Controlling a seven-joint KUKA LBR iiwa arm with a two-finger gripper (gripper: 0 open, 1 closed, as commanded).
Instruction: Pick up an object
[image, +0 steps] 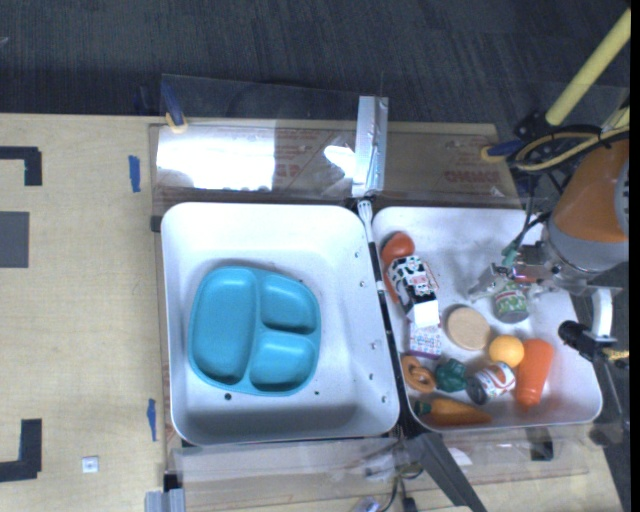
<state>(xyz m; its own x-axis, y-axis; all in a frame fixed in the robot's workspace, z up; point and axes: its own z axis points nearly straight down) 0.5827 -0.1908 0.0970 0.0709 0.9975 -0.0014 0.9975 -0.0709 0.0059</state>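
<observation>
I see the arm (590, 205) reaching in from the right, its orange band above the far right corner of the right bin (575, 395). The claw (520, 272) hangs low over that bin's upper middle, and I cannot tell from this slanted view how it is set or whether anything is caught in it; a small round greenish object (511, 304) sits right beneath it. The rest of the objects lie in the same bin: a black-and-white cow toy (409, 277) with a red piece (397, 246) just behind it by the left wall, a tan disc (467, 327) near the middle, an orange ball (506, 351) touching an orange-red carrot shape (534, 371), and a clutter of small toys along the near wall. The left bin (195, 235) holds a blue divided plate (255, 327). Both bins rest on the table (70, 300).
</observation>
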